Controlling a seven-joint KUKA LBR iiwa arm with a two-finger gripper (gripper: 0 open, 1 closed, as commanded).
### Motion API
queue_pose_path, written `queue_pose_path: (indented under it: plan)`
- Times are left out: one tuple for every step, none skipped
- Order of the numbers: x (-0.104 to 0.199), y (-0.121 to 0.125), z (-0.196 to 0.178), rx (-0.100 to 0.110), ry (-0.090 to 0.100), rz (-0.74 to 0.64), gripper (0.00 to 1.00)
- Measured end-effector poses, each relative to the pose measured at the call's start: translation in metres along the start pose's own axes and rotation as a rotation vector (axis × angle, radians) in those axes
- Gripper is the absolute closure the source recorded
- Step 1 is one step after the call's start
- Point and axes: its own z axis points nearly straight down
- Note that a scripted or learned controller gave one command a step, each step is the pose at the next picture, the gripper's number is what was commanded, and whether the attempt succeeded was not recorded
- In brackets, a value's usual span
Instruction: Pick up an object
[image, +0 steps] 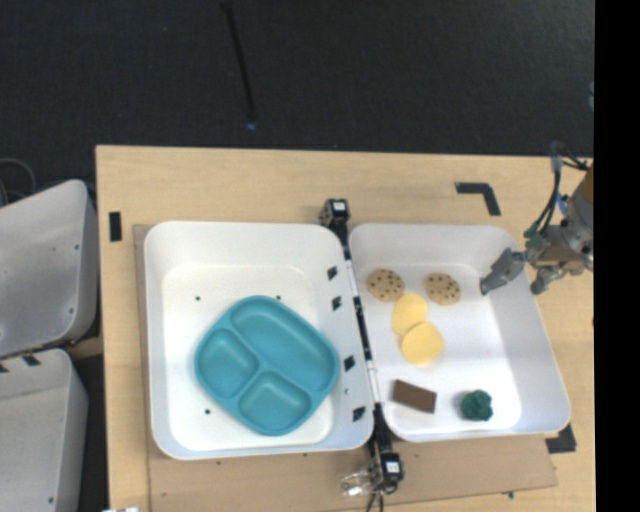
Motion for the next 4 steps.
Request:
queue_pose_path:
  plan:
    - [0.0, 0.003, -0.007, -0.012, -0.003, -0.004, 0.0]
    - [0.0, -0.002, 0.055, -0.006, -0.002, -0.001, 0.0]
    - [0.002, 0.003, 0.117, -0.009, -0.003, 0.001, 0.0]
    - [0.0, 0.004, 0.137, -0.01, -0.003, 0.004, 0.0]
